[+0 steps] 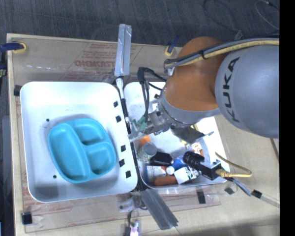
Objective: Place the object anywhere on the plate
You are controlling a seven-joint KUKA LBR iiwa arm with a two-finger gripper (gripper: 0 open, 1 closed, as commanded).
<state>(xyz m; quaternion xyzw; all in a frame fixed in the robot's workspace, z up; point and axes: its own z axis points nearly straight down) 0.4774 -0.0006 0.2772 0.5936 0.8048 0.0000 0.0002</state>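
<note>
The arm (246, 90) comes in from the right of the frame, its broad grey link with the maker's lettering taking up the upper right. Left of that link sits the orange band (194, 77), rounded and facing the camera near the top centre. Below the band the wrist narrows into a grey collar, and the gripper (146, 124) points down and left, ending just right of the frame's centre. Cables run along the arm's upper side.
</note>
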